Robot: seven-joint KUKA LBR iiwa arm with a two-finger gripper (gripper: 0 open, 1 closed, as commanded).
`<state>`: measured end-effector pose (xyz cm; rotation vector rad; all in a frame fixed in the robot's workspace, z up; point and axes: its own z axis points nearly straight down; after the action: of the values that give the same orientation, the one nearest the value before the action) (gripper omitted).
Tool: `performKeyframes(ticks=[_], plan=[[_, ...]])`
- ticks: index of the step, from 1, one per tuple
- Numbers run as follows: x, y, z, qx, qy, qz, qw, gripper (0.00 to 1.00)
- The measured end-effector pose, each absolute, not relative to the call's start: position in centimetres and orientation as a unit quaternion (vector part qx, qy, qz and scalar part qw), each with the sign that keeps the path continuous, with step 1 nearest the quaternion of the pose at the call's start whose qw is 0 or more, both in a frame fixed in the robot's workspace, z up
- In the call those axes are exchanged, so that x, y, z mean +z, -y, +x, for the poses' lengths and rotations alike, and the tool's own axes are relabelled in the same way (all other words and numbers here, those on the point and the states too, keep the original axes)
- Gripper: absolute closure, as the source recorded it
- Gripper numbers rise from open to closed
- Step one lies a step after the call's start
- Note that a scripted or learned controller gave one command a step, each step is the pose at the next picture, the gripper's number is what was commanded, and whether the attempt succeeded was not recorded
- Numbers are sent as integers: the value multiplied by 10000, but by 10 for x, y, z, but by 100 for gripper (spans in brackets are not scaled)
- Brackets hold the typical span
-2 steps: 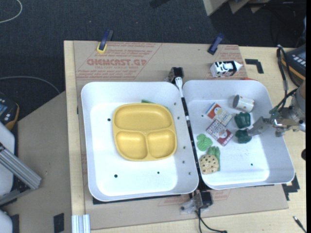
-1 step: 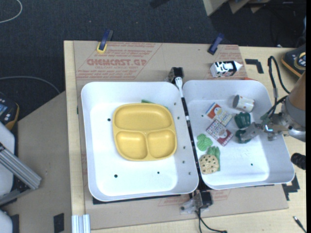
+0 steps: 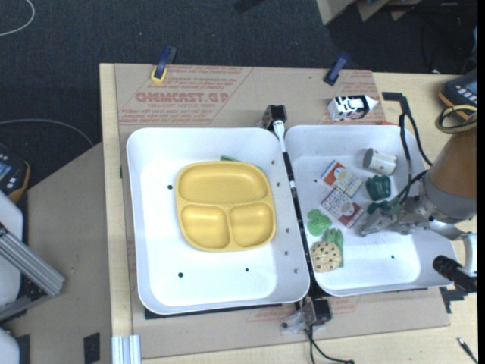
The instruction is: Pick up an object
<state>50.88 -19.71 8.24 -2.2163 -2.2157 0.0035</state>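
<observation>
Several small toys lie in the right bin (image 3: 394,268). The gripper (image 3: 373,226) hangs low beside a dark green cup (image 3: 378,187), nothing visibly between its fingers; whether they are spread is unclear. The cup looks light, stiff and slippery; its rim seems the best place to pinch.

I see a glossy yellow plastic tray (image 3: 225,213), smooth white plastic bins (image 3: 151,271), and a matt cardboard-covered tabletop (image 3: 227,93).

Black-white carton (image 3: 352,107) on bench (image 3: 121,203), behind right bin (image 3: 379,279).
</observation>
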Motion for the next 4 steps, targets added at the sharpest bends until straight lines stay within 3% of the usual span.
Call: performKeyframes(ticks=[1,2,4], plan=[[85,197,509,1,7068,-7074,22,0],[95,197,509,-3,7065,-7077,4,100],[219,202,507,-15,7076,-7066,-45,100]])
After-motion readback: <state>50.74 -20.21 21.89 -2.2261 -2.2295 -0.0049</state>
